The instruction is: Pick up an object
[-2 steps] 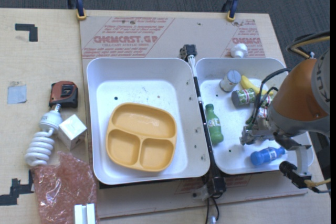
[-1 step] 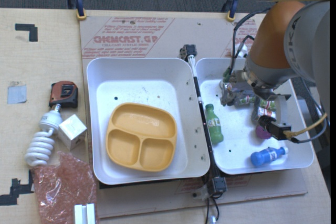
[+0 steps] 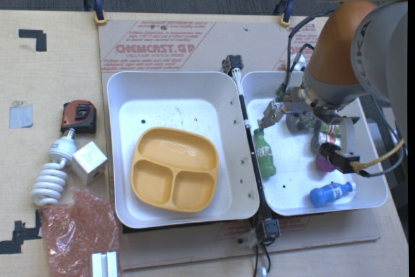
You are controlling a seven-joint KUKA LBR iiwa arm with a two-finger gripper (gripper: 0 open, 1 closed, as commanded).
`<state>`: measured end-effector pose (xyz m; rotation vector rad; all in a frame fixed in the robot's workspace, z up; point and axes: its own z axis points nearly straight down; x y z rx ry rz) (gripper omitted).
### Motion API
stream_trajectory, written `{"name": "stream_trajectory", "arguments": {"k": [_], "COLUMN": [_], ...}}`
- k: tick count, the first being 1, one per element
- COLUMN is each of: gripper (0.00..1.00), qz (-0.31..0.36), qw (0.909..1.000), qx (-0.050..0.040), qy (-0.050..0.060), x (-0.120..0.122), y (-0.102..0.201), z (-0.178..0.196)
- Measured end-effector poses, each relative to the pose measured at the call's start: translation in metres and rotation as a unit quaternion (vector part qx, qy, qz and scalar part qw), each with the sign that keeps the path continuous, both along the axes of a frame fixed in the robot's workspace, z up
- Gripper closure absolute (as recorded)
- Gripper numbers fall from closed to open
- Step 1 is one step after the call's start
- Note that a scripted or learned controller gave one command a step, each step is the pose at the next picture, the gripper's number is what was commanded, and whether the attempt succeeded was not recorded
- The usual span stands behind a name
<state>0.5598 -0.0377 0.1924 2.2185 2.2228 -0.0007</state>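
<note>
A pale wooden bench (image 3: 52,16) carries a cardboard sheet (image 3: 162,42) printed with red lettering, clamped at its far corners, and on that sheet sit two shallow white bins side by side. Beyond the bench the floor is dark grey carpet.

The left bin (image 3: 123,100) holds a smooth yellow-orange divided plate (image 3: 174,168) with three compartments, rounded at the corners, lying flat toward the near half; bare white floor lies open on the far side of the plate. The right bin (image 3: 272,204), just beside it across a shared black-hinged rim, is more crowded. A green bottle (image 3: 262,152) lies against the wall nearest the left bin, a blue bottle (image 3: 331,193) lies on its side near the front rim, and a small purple object (image 3: 324,162) rests between them and the arm. The clearest floor in this bin is the patch between the green and blue bottles.

The grey arm with its orange band (image 3: 340,42) hangs over the far half of the right bin. Its gripper (image 3: 285,110) sits low there — the dark fingers appear spread, one reaching toward the green bottle's top, with nothing visibly between them.

Left of the left bin, on the bare bench, lie a tape measure (image 3: 79,117), a spiral white bulb (image 3: 53,168), a white cube (image 3: 89,159) and a crinkled reddish mesh bag (image 3: 78,230).
</note>
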Motion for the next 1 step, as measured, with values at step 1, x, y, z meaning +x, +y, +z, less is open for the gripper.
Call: {"name": "stream_trajectory", "arguments": {"k": [1], "gripper": [0.00], "qz": [-0.001], "qw": [1.0000], "qx": [0.0002], "qy": [0.001], "x": [0.0197], "y": [-0.0650], "z": [-0.1002]}}
